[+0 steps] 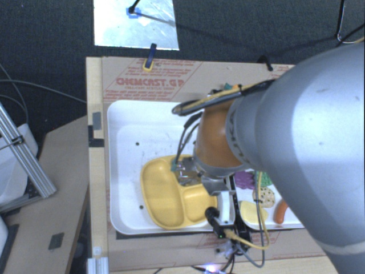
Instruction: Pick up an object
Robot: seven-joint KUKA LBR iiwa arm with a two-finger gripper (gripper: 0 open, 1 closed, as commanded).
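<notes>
- The grey arm (308, 153) with its orange band (214, 133) reaches in from the right and hangs low over the left white bin (128, 130).
- The claw (183, 172) sits at the upper edge of a yellow divided tray (168, 196); whether its fingers are spread or pressed together, I cannot tell.
- The tray lies in the bin's lower half, right under and below the claw.
- To the right of the claw, past the wrist, lie a purple item (245, 180), a speckled cookie-like piece (265, 197), a pale yellow piece (249, 211) and an orange-red sausage shape (280, 211).
- The worktop (65, 170) lies left of the claw.
</notes>
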